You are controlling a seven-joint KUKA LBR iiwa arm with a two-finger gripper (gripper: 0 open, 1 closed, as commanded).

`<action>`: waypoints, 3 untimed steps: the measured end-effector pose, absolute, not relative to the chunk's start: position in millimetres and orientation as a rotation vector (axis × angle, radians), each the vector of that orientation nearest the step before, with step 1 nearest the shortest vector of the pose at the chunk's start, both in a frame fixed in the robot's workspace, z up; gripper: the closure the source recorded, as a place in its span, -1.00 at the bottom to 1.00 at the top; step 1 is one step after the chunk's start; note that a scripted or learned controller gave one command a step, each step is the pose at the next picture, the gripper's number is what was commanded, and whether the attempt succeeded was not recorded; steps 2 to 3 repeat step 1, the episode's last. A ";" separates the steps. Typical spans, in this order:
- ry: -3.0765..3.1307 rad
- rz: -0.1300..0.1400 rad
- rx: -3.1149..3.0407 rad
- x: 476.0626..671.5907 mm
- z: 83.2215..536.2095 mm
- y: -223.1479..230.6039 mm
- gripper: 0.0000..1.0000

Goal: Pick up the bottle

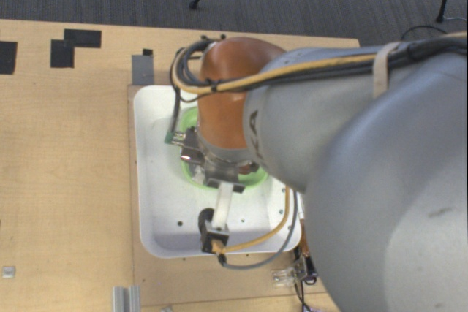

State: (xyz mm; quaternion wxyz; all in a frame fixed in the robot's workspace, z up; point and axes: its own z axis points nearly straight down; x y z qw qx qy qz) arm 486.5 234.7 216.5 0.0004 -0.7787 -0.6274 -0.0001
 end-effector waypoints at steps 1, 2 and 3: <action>-1.673 0.000 -2.659 486.6 227.2 211.1 1.00; -1.673 0.000 -2.659 486.6 227.2 211.1 1.00; -1.673 0.000 -2.659 486.6 227.2 211.1 1.00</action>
